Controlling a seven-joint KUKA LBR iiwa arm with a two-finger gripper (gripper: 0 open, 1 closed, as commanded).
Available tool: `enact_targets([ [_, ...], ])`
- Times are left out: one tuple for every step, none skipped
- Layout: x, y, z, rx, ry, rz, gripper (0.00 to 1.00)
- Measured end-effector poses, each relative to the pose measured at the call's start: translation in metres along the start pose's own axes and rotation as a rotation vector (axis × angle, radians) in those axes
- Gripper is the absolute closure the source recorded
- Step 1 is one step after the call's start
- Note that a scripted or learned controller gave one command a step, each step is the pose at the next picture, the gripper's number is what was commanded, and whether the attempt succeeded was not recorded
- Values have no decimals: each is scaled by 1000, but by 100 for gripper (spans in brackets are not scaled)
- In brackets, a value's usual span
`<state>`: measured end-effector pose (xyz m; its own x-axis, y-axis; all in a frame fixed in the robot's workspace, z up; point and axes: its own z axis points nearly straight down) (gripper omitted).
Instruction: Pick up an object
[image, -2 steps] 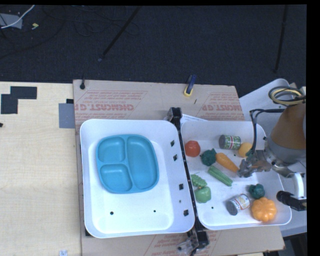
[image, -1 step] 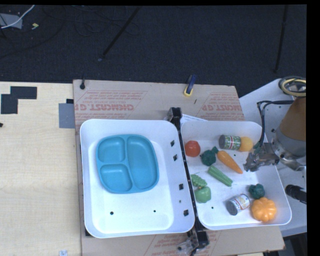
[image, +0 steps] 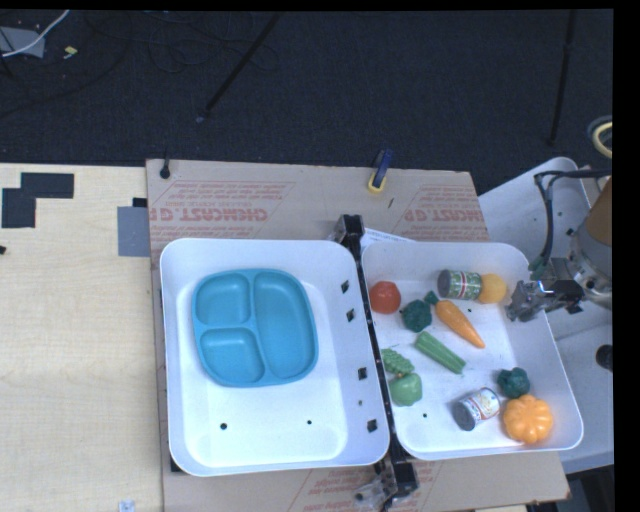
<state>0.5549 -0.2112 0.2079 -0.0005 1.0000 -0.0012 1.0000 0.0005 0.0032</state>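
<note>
Cardboard covers the surface (image: 250, 205) under two white bins. Over the right bin's (image: 545, 345) far edge hangs the tool (image: 524, 301), grip state unclear, just beside the carrot (image: 460, 323) and yellow-ended can (image: 467, 286).

Open floor is found in the left bin (image: 190, 420) around the blue divided plate (image: 255, 327). The right bin (image: 540, 370) is crowded — can (image: 460, 285), carrot (image: 460, 323), cucumber (image: 439, 352), pumpkin (image: 527, 418) — with a bare strip left along its near wall.
</note>
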Motion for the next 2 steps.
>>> enact_targets([
  [-1, 0, -21, 3, 1, 0, 100],
  [51, -8, -9, 8, 4, -3, 100],
])
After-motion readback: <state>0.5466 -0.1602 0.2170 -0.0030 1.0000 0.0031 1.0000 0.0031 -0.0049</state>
